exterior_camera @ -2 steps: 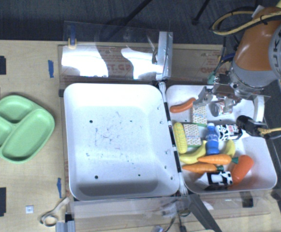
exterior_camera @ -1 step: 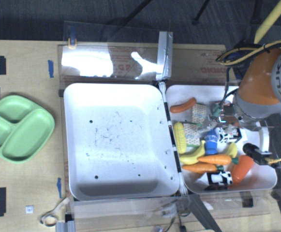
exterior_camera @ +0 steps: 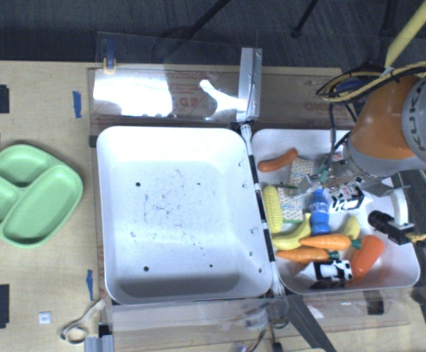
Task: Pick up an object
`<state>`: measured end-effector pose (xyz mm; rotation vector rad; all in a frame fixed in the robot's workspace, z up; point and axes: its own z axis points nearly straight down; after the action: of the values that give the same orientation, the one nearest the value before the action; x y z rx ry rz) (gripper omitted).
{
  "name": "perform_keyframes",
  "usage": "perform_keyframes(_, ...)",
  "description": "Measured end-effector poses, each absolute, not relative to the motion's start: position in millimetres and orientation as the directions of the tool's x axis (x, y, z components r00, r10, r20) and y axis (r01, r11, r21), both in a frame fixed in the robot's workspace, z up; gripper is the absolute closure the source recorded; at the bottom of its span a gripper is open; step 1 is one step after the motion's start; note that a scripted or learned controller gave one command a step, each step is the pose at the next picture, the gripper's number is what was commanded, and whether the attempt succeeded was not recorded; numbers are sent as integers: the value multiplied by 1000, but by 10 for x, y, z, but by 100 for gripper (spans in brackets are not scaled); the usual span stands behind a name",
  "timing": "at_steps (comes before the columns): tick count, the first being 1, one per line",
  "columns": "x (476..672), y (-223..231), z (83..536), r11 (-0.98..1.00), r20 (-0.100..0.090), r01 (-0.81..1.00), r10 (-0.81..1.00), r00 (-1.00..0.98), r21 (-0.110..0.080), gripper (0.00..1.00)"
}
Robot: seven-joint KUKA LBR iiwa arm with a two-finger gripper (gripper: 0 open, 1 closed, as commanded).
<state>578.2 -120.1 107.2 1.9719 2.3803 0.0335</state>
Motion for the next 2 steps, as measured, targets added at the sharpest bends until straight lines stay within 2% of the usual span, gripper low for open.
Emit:
perform_keyframes(1,5518,-1575,1072,388,-21,920,922,-387,50,0)
perform_keyframes(2,5971,-1776,860,-33,-1,999,999,33,5,0)
